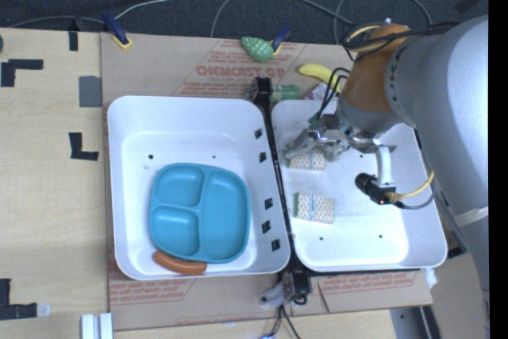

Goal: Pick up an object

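The grey arm with its orange band is reaching in from the right and leaning down over the right bin. Its gripper is sitting low in the upper left part of that bin, right at a small pale patterned packet lying there; the metal tips are appearing just above and against the packet's top edge. Whether the jaws are apart or together cannot be told from this angle, since the wrist and cabling are crowding the spot, and nothing is plainly showing between them.

A second pale packet is lying flat nearer the middle of the same bin, apart from the first one and below it in the view.

In the left bin, a blue divided plate is resting toward the near side, and an orange sausage-shaped toy is lying against the plate's lower edge.

Beyond the bins, on the cardboard sheet, a yellow banana and a green object are sitting near the far rim
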You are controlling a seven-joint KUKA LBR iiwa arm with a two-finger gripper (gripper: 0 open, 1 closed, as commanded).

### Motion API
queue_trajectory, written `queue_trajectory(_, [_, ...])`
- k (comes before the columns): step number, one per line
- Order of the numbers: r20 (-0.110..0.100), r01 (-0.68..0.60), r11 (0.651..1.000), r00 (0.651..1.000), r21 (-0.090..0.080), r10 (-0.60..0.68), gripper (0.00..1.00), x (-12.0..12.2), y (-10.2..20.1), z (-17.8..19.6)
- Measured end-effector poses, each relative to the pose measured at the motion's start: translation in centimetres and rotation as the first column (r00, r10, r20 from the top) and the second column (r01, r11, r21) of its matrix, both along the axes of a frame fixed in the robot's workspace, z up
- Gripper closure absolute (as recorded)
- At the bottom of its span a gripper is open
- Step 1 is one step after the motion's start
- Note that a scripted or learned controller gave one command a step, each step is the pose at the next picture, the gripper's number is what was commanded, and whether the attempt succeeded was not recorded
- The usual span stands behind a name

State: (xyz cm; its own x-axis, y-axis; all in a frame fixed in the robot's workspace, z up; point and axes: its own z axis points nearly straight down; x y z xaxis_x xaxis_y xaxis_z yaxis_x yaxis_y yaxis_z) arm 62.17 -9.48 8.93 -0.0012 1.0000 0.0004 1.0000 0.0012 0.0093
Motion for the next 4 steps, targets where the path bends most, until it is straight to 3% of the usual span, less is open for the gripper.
queue_trajectory(1, [0.011,0.002,1.0,1.0,-0.01,-0.002,1.0,0.2,-0.5,1.4])
queue_trajectory(2, [-0.008,0.002,1.0,1.0,-0.004,-0.002,1.0,-0.7,-9.2,11.2])
queue_trajectory(3, [-0.012,-0.001,1.0,1.0,0.001,0.001,1.0,-4.8,-0.4,7.2])
queue_trajectory(4, [-0.011,0.0,1.0,1.0,0.0,0.0,0.0,-4.8,-0.5,7.2])
